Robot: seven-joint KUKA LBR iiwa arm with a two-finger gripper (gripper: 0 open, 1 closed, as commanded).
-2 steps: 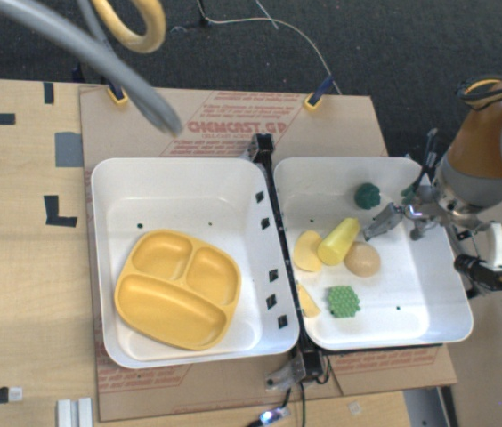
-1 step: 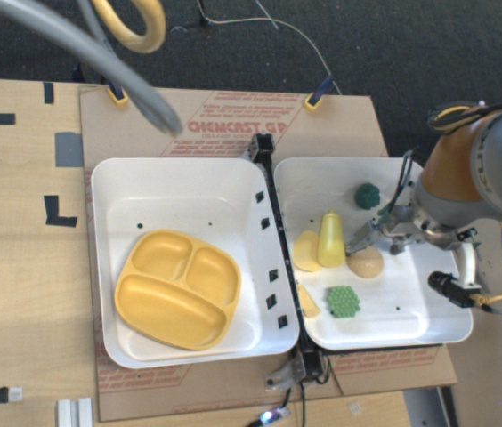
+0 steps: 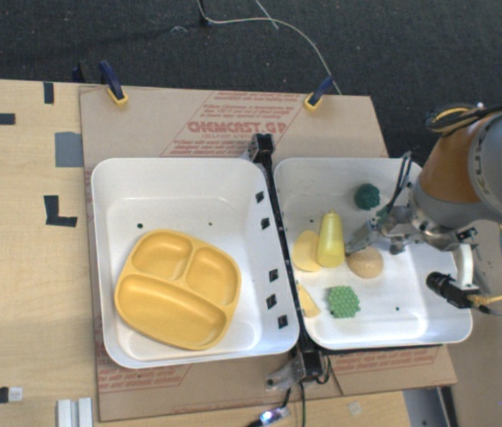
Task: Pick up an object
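One arm only — gripper point(image 3: 364, 238) low in right bin point(image 3: 411, 326), tan round object point(image 3: 366, 263) just below-left of tips; jaw opening — cannot tell.

Yellows and greens on white

White bins point(image 3: 109, 194); a yellow tray point(image 3: 177, 288); a yellow bottle point(image 3: 330, 239); pale yellow disc point(image 3: 305, 252); tan ball point(image 3: 366, 263); bumpy green block point(image 3: 343, 302); dark teal ball point(image 3: 367, 196); brown board with red print point(image 3: 233, 124); grey arm point(image 3: 500, 163) banded orange.
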